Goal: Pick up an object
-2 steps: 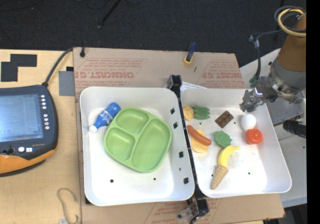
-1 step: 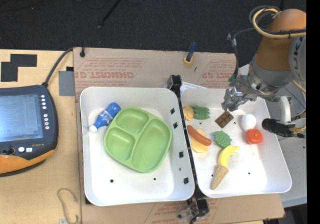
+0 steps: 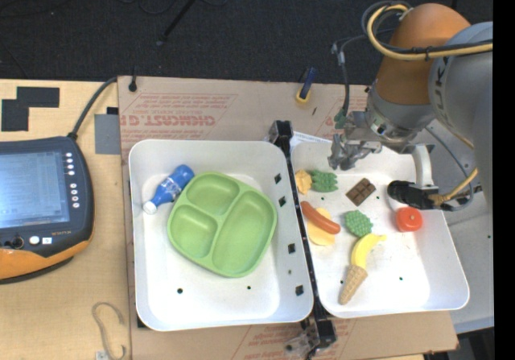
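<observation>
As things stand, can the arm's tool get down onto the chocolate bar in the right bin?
Probably yes. The tool hangs above the right bin, close to the chocolate bar, which lies flat with bare floor around it; the nearest broccoli sits apart.

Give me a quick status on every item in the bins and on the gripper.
Gripper: low over right bin's back, nothing seen in it.
Green plate: flat in left bin.
Blue bottle: on its side beside plate.
Broccoli: loose, just below gripper.
Chocolate: flat.
Hot dog: lying loose.
Banana: lying loose.
Ice cream cone: on its side.
Tomato: loose.
</observation>
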You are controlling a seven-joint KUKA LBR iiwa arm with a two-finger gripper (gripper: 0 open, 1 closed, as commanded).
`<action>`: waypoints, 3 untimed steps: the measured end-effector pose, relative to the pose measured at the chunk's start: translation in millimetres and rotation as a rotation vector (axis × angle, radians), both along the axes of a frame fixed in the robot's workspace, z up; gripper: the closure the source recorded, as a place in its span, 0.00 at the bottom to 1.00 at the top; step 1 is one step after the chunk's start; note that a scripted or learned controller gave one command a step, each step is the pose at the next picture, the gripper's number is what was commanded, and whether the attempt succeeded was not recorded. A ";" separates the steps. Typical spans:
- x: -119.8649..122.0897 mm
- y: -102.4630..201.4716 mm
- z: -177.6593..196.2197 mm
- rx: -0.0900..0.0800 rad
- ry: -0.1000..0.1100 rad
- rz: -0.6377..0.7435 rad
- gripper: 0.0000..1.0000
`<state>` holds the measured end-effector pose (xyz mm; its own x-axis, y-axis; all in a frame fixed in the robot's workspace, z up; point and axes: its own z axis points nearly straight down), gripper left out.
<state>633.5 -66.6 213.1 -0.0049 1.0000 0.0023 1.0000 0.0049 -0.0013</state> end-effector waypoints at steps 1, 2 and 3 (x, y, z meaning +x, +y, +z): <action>17.4 46.6 15.9 0.000 -0.001 0.000 1.00; 6.9 30.6 6.4 -0.003 0.003 -0.005 1.00; 11.5 30.5 20.5 -0.002 0.000 -0.002 1.00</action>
